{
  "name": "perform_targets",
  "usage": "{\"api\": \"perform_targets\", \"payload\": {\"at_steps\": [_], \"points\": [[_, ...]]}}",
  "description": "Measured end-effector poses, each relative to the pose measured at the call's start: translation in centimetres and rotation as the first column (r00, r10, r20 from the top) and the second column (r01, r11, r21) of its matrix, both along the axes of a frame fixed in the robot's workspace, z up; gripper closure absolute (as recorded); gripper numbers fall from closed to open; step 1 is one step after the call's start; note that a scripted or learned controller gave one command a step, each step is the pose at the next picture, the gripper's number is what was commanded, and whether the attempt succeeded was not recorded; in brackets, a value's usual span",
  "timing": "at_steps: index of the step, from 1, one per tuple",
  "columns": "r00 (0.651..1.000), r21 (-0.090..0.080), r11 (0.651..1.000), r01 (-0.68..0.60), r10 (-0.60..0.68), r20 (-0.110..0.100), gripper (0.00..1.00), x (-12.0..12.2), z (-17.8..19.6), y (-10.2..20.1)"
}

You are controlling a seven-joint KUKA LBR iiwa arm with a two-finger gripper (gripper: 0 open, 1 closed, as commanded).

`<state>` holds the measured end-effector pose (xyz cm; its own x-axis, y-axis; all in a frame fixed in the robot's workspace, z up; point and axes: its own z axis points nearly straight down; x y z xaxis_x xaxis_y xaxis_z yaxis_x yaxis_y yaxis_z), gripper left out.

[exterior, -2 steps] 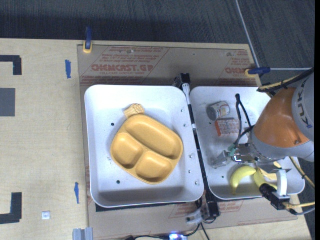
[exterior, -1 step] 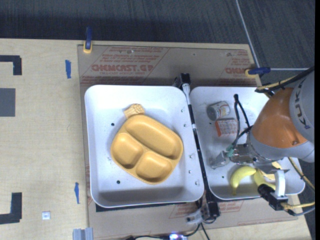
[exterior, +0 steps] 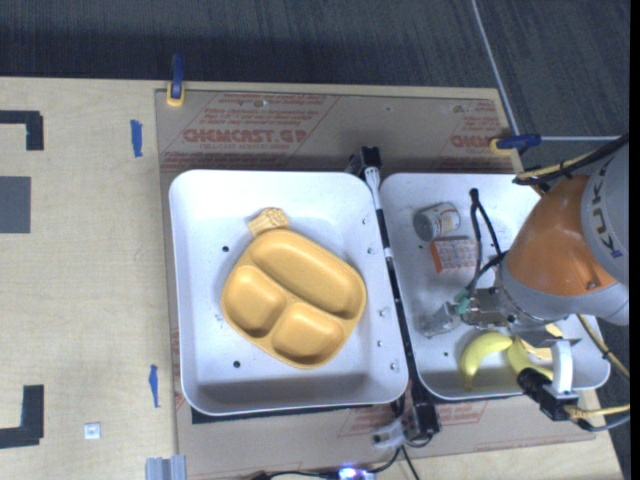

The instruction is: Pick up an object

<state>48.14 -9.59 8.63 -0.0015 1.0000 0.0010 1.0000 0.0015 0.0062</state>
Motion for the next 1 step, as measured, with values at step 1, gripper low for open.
{"api": "perform_targets", "payload": {"at_steps": [1], "points": [[1.000,-0.004,1.000,0.002,-0.002,0.001,0.00,0.01,0.01,0.29]]}}
